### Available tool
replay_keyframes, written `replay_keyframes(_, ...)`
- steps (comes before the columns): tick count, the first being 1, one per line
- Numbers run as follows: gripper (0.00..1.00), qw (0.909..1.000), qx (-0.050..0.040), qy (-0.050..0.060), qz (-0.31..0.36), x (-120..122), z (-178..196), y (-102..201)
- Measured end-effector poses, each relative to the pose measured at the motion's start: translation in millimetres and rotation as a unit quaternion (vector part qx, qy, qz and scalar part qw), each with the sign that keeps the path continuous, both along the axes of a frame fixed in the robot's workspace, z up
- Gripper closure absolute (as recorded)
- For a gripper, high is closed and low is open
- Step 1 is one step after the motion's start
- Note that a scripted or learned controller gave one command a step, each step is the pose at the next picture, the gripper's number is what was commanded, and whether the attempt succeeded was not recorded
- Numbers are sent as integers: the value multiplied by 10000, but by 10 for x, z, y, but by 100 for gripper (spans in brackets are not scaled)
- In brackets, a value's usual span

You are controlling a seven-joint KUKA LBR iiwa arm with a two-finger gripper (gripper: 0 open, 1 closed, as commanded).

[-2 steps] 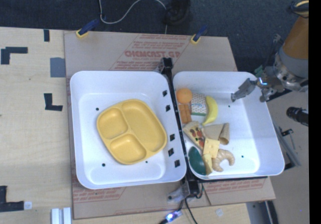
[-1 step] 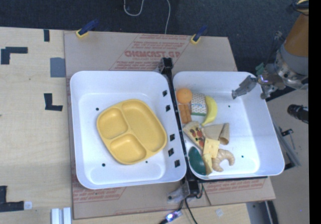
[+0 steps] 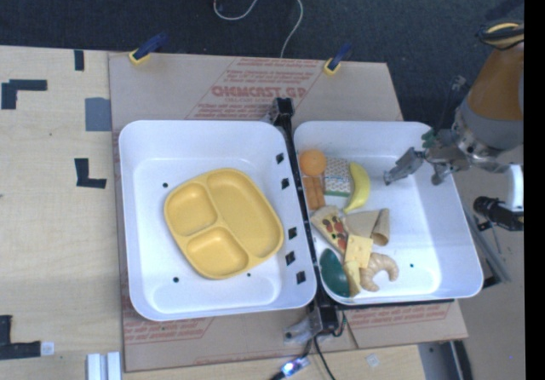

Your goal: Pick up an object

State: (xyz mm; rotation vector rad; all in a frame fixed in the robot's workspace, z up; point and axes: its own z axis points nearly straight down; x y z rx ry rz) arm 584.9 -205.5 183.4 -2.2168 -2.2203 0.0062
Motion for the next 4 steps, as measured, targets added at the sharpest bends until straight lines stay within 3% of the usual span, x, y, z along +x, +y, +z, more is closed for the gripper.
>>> replay_keyframes(2, 0, 10000, -10, -21, 9, 46, -1016, -60)
replay_keyframes(3, 100, 10000, -15, -35, 9, 59, -880, -63)
replay_keyframes(4, 100, 10000, -6, -48, -2, 55, -249, -33)
